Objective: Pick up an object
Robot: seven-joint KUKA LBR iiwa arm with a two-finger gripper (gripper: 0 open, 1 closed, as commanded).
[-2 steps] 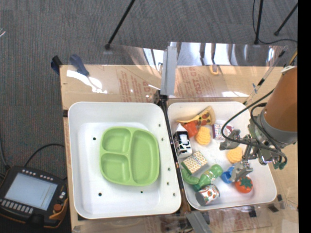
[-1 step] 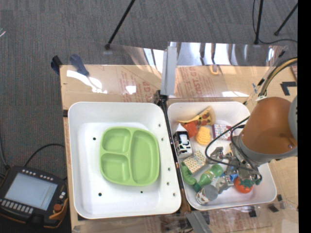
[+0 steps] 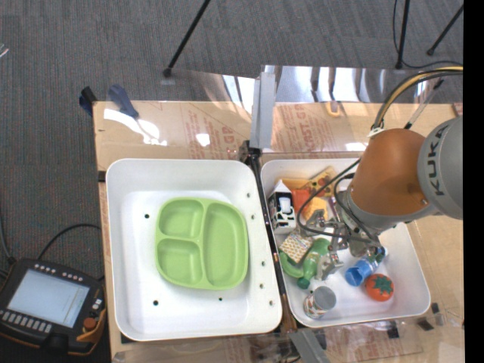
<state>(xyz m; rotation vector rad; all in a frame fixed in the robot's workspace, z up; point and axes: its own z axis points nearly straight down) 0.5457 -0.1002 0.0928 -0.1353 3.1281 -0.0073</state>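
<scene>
- we see two white bins side by side on a table, viewed from above; the left bin (image 3: 121, 203) holds a green divided plate (image 3: 202, 243).
- the right bin (image 3: 412, 278) is crowded: a green toy (image 3: 306, 259), a blue cup (image 3: 361, 271), a red tomato-like ball (image 3: 380, 286), a small can (image 3: 321, 302), a patterned card (image 3: 295, 245) and a black-and-white box (image 3: 282, 208).
- the gripper (image 3: 340, 244) sits low over this clutter, near the green toy; the wrist hides its tips, so we cannot tell whether it is open or closed, or whether it has anything.
- we judge the main risk to be crowding: neighbours touch, so a grasp may pinch two things or knock the cup and ball aside.
- the round ball may roll away.
</scene>
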